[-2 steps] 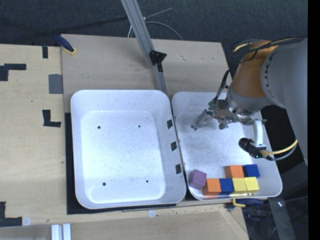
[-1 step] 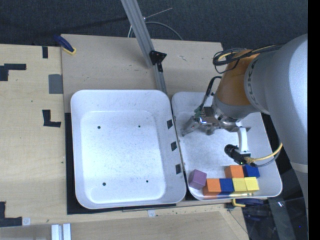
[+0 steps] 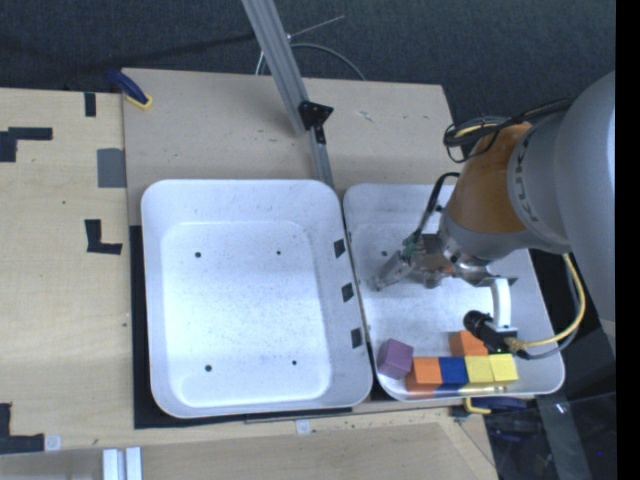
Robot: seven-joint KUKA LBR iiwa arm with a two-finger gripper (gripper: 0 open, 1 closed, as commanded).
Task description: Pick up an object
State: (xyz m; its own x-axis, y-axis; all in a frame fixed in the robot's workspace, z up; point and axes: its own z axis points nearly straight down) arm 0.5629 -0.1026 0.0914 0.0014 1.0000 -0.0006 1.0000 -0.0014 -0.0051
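My gripper [image 3: 405, 276] hangs low over the middle of the right bin [image 3: 372, 206], with its fingers spread open and nothing between them. Along that bin's front wall lie several small blocks: a purple block [image 3: 396, 356], an orange block [image 3: 427, 370], a blue block [image 3: 453, 370] and two yellow blocks [image 3: 491, 369] in a row. A second orange block [image 3: 465, 344] sits just behind the row. The blocks lie well in front of the gripper and apart from it.
The left bin [image 3: 240, 288] adjoins the right one, their rims touching. A grey metal strut [image 3: 280, 48] slants down to the bins' back edge. The arm's body and a yellow cable [image 3: 565, 318] cover the right bin's right side.
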